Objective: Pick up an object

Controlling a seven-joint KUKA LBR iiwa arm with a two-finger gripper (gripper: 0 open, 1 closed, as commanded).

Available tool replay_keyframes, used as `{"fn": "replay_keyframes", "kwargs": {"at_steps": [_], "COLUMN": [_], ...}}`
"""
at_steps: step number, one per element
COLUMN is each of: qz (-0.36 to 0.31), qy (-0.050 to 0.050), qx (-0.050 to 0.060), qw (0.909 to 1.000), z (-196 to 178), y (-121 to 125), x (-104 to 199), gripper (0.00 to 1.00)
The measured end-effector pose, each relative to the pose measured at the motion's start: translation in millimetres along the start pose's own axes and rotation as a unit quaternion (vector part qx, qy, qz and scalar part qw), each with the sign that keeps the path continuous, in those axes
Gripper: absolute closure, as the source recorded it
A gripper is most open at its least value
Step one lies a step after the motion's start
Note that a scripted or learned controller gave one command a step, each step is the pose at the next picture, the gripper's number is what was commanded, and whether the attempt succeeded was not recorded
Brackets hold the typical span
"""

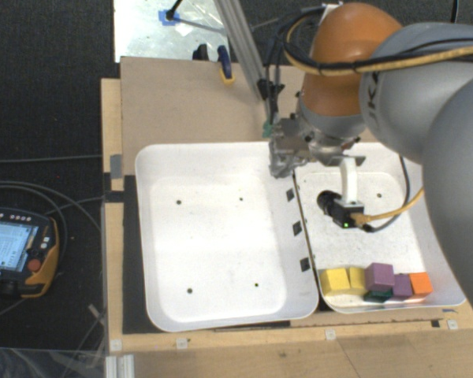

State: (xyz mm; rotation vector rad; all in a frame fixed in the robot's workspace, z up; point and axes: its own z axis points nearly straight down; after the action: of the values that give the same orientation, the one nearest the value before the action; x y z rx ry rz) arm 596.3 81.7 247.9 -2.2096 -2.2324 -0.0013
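Note:
Several small blocks lie bunched in the front corner of the right bin (pixel 394 186): a yellow block (pixel 336 281), a purple block (pixel 380 274), an orange block (pixel 421 283) and a dark green block (pixel 377 295). My gripper (pixel 284 161) hangs under the orange wrist band, over the rear part of the divide between the two bins. It is well behind the blocks and apart from them. The wrist hides most of the gripper from above.
The left bin (pixel 154 211) sits beside the right one, with black clips along their shared rim. A black cable unit with a green light (pixel 336 207) hangs over the right bin. The big grey arm (pixel 441 93) covers the right bin's far side. A teach pendant (pixel 12 250) lies off the bench at left.

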Motion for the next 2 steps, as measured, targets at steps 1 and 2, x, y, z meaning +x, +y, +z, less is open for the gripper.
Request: {"fn": "replay_keyframes", "kwargs": {"at_steps": [1, 2], "qz": [0.008, 0.010], "qy": [-0.002, -0.002], "qx": [0.002, 0.001], "qw": [1.0000, 1.0000], "z": [21, 59], "y": [-43, -62], "x": [-60, -146], "gripper": [1.00, 1.00]}}
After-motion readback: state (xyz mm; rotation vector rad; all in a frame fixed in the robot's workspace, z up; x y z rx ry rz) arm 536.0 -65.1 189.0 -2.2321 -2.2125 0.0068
